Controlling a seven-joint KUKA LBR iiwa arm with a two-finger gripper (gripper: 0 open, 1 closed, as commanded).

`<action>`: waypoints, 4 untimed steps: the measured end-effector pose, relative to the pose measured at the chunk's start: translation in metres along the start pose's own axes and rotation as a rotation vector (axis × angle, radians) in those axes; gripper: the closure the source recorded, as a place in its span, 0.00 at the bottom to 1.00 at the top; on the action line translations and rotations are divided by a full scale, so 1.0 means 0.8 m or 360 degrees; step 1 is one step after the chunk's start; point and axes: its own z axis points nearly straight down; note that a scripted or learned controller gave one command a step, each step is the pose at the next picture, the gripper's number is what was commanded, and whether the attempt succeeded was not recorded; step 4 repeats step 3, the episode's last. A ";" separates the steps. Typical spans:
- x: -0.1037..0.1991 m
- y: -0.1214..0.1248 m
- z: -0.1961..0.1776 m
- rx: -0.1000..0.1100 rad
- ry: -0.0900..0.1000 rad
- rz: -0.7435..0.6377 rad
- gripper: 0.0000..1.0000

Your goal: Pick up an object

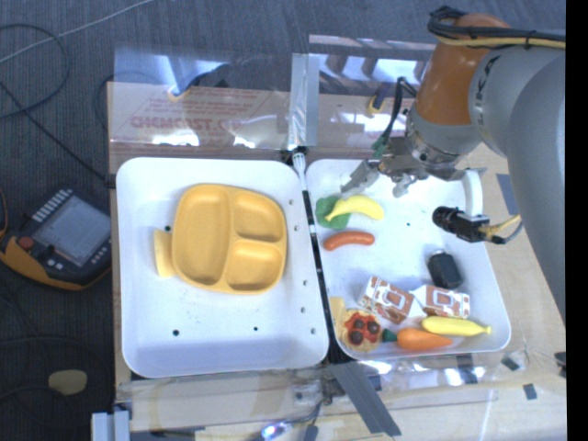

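From my console I see the arm [514, 108] reaching in from three o'clock and ending over the far edge of the right bin [487, 246]. Its fingers [354, 184] are spread apart with nothing between them. They hang just beside the banana [358, 208], at its twelve o'clock. I cannot tell whether one tip touches it. The banana lies at about ten o'clock in that bin, touching a green piece [326, 208] on its nine o'clock side, with a red sausage [349, 240] just beside it at six o'clock. A black lump [445, 269] sits near the bin's middle, toward three o'clock. Along the six o'clock edge are two red-and-white packets [388, 299] side by side, a pizza slice [361, 329], a carrot [423, 340] and a long yellow piece [453, 325]. The left bin [138, 320] holds a yellow divided plate [228, 237], with a small yellow slab [163, 253] touching its nine o'clock rim. Both bins rest on the desk [147, 118].
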 end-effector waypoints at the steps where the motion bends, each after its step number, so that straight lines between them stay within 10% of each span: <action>1: -0.022 -0.001 0.122 -0.0021 -0.0003 -0.0370 0.00; 2: -0.021 0.000 0.108 -0.0024 -0.0001 -0.0370 1.00; 3: 0.048 0.016 -0.009 -0.0001 0.0003 0.0041 1.00; 4: 0.048 0.016 -0.009 -0.0001 0.0003 0.0041 1.00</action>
